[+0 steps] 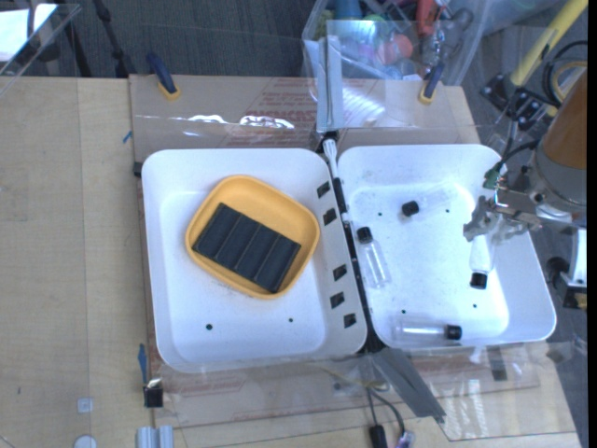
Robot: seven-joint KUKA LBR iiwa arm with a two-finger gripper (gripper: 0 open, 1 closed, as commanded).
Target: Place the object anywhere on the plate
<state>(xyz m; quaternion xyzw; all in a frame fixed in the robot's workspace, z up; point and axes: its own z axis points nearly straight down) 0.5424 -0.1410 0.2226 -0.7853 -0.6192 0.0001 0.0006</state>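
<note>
A yellow square plate with rounded corners lies tilted in the left bin. A black ridged slab rests flat on it and covers most of its middle. My gripper hangs over the right edge of the right bin, far from the plate. Just below it a small clear tube with a black cap stands against the bin's right wall; whether the gripper touches it is unclear.
The right bin also holds a small black piece, a clear vial with a black cap near the divider and another vial at the front. A clear box of coloured items stands behind the bins.
</note>
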